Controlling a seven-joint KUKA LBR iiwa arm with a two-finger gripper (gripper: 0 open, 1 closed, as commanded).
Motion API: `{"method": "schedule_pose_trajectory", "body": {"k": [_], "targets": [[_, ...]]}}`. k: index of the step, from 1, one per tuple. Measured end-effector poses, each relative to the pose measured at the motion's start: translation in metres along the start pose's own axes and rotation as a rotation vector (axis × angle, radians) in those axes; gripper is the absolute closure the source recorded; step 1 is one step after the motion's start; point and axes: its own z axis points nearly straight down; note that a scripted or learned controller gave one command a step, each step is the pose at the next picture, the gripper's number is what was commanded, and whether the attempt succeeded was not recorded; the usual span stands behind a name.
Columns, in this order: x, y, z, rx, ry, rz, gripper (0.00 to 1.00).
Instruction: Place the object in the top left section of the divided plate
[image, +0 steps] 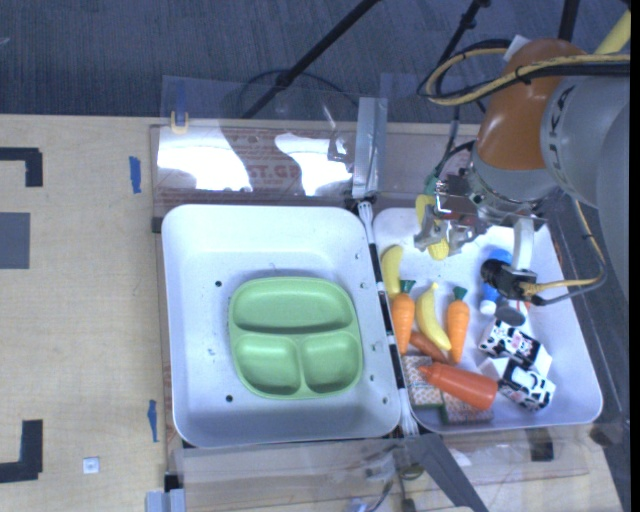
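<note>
Directly beneath the gripper (445, 230), touching it or nearly so, a small yellow piece (437, 248) is seen over the far end of the right bin (575, 340). It is judged to be the object meant by the task, though its kind cannot be made out. Whether the gripper is spread or pressed together cannot be told, nor whether the yellow piece is pinched or merely lies under it.

Just beside the gripper, towards the wall between the bins, a banana (391, 265) is laid along that wall. Further from the gripper, a carrot (402, 320), a second banana (430, 315) and another carrot (457, 322) are packed close together. Beyond them an orange bottle-shaped toy (460, 383) and two black-and-white cow figures (512, 344) are found. Well apart from the gripper, across the wall, the green divided plate (236, 300) is set in the left bin (200, 250), with nothing seen in its sections.

If the hold is weak or off-centre, the piece could be lost while being carried over the raised walls. One long section and two small ones are shown, so the top left section is easily mistaken. A release over a ridge could send the piece into a neighbouring section.
</note>
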Motion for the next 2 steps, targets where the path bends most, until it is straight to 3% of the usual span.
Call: {"method": "schedule_pose_trajectory", "body": {"k": [1,2], "targets": [[-0.018,-0.026,0.011,0.006,0.001,0.277,1.0],[-0.042,0.041,-0.055,0.0,0.0,0.533,1.0]]}}
